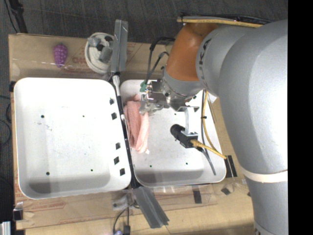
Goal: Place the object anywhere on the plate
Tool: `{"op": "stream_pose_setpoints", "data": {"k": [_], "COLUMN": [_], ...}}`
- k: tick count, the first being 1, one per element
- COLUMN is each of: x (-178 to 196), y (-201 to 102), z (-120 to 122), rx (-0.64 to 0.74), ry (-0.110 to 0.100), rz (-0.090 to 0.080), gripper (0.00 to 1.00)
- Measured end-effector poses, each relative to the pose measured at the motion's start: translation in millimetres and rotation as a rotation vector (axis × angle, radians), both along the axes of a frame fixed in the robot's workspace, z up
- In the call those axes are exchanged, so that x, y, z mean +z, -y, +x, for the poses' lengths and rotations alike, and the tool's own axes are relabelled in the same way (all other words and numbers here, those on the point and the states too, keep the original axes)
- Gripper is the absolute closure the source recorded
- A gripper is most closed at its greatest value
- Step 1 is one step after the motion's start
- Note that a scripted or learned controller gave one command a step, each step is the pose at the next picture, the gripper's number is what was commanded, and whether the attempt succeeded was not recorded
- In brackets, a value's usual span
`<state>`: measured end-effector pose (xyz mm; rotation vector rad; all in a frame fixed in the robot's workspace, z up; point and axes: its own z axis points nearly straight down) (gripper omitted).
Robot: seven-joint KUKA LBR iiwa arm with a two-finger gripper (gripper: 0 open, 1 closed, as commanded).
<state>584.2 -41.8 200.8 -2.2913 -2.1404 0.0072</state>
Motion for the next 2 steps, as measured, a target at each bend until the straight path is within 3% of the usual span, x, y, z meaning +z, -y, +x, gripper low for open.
{"op": "stream_pose_setpoints", "data": {"k": [1,2], "x": [30,20], "y": [-1,-46], "z": [0,-15], "rx": [0.008,0.414], "ry": [0.004,0.002], "rz": [-0.001,0.001], "gripper": [1.00,1.00]}}
